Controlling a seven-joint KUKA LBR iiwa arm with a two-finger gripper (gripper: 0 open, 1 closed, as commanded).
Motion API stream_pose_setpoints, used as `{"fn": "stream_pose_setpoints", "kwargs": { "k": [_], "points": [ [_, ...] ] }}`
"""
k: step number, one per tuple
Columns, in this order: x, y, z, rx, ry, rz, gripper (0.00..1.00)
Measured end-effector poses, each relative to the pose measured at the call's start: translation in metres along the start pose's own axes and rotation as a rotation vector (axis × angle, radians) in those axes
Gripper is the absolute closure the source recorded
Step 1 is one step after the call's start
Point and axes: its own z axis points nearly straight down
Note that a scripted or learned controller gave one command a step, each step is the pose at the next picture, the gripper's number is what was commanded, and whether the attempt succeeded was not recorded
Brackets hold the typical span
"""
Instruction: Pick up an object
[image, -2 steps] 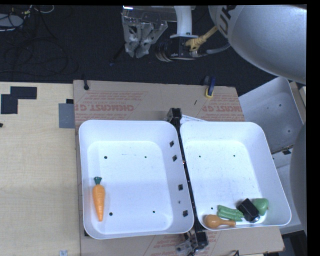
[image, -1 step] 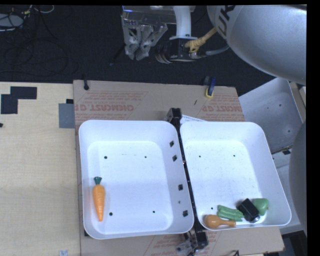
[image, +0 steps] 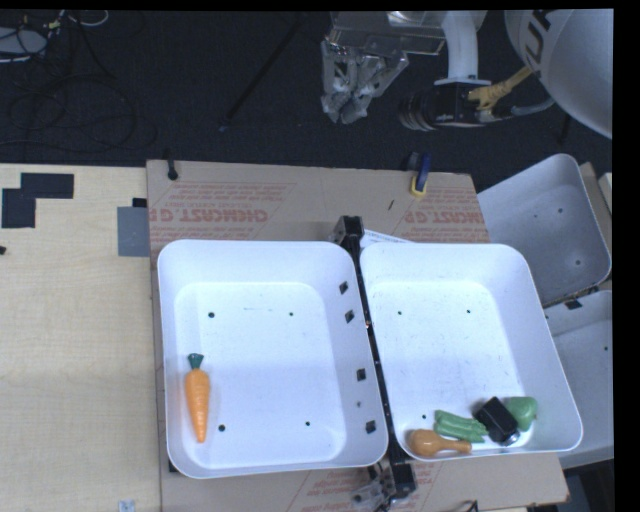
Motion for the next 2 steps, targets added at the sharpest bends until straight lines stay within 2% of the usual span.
{"fn": "stream_pose_setpoints", "kwargs": {
  "k": [1,2],
  "points": [
    [0.063,-0.001,0.001,-0.001,0.003,-0.012,1.00],
    [0.078,0.000,0.000,-0.002,0.002,-0.008,1.00]
  ]
}}
